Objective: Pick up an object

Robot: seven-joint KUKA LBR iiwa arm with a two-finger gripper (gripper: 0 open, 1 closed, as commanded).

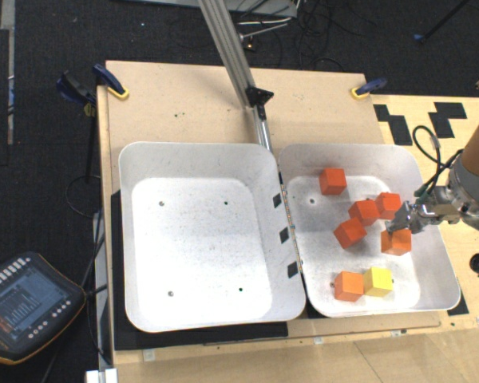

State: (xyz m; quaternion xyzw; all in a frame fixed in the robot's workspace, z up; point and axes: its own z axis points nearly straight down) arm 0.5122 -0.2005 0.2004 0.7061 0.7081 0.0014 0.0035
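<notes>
Several blocks lie in the right bin. Red-orange ones sit at the back, mid-bin, beside it to the right, and nearer the divider. An orange block lies near the bin's right side. Another orange block and a yellow block sit side by side at the front. My gripper reaches in from the right and stands just above the right-hand orange block, touching or nearly touching its top edge. Whether it grips that block is unclear.
The left bin lies beside the right one, their rims meeting at the centre. A slanted metal pole comes down to the bins' back junction. Clamps sit at the board's back corners. A teach pendant rests at lower left.
</notes>
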